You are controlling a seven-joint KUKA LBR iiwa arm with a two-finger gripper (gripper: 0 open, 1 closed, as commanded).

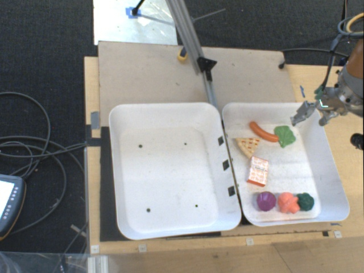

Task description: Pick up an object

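The right bin (321, 166) holds several toy foods: an orange sausage (263, 131), a green leafy piece (285, 135), a pizza slice (248, 146), a red-and-white carton (258, 171), a purple ball-like piece (265, 201), an orange piece (288, 203) and a dark green broccoli (305, 201). My gripper (312, 118) hovers over the bin's far right corner, just right of the green piece. Its fingers are spread open with nothing between them.
The left bin (165, 164) sits beside the right one, with black clips along their shared edge. A slanted metal pole (187, 27) crosses the back of the bench. Cables and a pendant (8, 201) lie on the floor at the left.
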